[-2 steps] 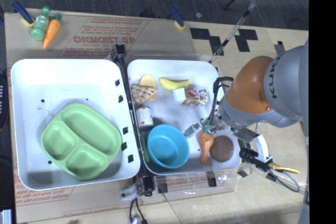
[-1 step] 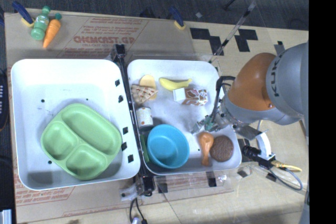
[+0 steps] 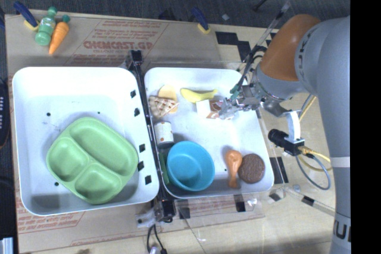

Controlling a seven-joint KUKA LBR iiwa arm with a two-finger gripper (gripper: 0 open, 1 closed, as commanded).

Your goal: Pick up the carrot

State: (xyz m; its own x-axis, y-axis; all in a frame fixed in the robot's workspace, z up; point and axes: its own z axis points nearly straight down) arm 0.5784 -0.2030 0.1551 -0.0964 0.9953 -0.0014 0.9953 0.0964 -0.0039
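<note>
Above the left bin, on cardboard, orange carrot, tapered, green-topped

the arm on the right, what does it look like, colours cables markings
The arm has smooth, rounded grey links with a broad orange band above the wrist. Thin dark cables run along the wrist toward the small metallic claw. A white bracket with a black fitting sits beside it, with a looping cable below. No lettering is readable.

"CHEMCAST GP" in faded red on the brown protective sheet behind the bins.
</note>
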